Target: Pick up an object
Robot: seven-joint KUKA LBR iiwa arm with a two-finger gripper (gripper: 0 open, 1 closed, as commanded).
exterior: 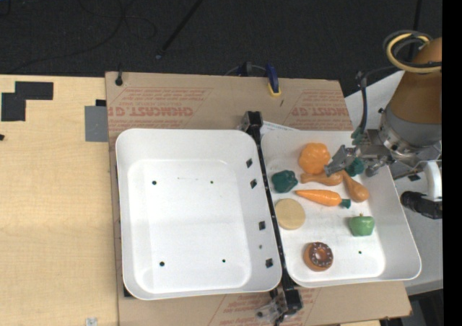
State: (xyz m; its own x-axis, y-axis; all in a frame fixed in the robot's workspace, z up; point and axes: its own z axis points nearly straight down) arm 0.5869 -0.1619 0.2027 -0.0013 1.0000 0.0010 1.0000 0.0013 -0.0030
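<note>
toys (pixel 323 197) lie in right bin (pixel 404 263).

light: even overhead | white bins (pixel 188 144) bright | shadows: soft | focus: slightly soft

This is a robotics lab, not a home. Two shallow white bins (pixel 189 213) sit clamped side by side on a sheet of printed cardboard (pixel 188 104) laid over a pale wooden worktop (pixel 50 202). Toward twelve o'clock, loose cables (pixel 130 7) trail over dark carpet (pixel 289 21). At three o'clock a grey and orange robot arm (pixel 419 94) reaches in. The right bin holds toy food (pixel 321 197), the usual test props.
</note>
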